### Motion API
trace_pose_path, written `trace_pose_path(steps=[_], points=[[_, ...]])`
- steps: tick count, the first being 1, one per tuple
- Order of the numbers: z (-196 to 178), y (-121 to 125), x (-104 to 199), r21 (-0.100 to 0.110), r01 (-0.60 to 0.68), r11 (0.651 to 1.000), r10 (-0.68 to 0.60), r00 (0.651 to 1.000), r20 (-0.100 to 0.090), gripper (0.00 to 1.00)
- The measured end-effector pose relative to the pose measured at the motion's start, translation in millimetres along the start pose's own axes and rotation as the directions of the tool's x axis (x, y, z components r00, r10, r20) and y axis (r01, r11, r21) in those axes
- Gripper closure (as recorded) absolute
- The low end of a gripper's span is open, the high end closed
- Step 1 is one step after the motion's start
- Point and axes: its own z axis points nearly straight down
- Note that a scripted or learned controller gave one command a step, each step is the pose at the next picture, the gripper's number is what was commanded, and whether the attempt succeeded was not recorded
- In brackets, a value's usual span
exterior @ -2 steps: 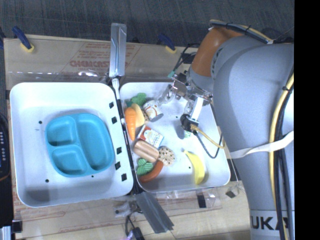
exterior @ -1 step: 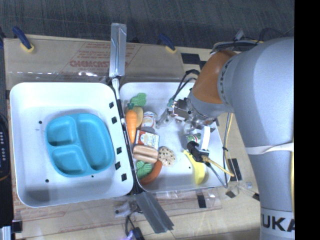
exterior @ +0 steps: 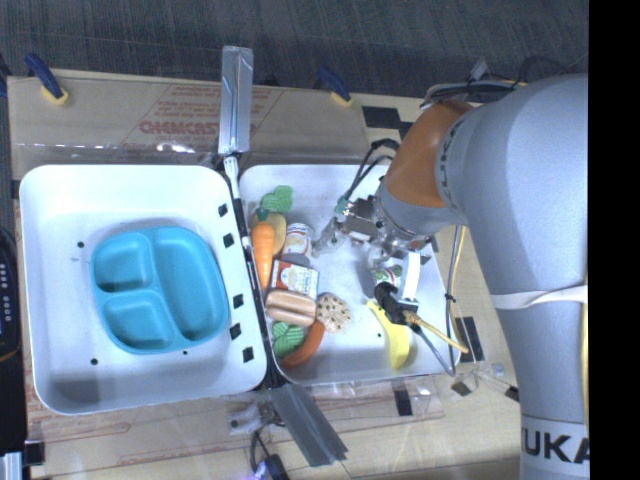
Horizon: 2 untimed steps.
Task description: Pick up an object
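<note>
Small can (exterior: 298, 238) sits near the gripper (exterior: 342, 224), not touching.

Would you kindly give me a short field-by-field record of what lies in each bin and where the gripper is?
left bin: blue divided plate
right bin: carrot, hot dog, cookie, banana
gripper: over the right bin, right of the carrot

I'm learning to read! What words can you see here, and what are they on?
"KUKA": low on the grey arm, partly cut off.
"CHEMCAST", roughly: faint red print on the brown sheet, top left.
Label on the small jar: too small to read.
</note>
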Motion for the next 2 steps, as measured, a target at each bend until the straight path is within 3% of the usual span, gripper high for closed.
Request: trace_pose_path(steps=[2], points=[[-0.9, -100.7, -48.7, -0.005, 0.100, 0.995, -0.100, 0.995, 0.000, 0.00]])
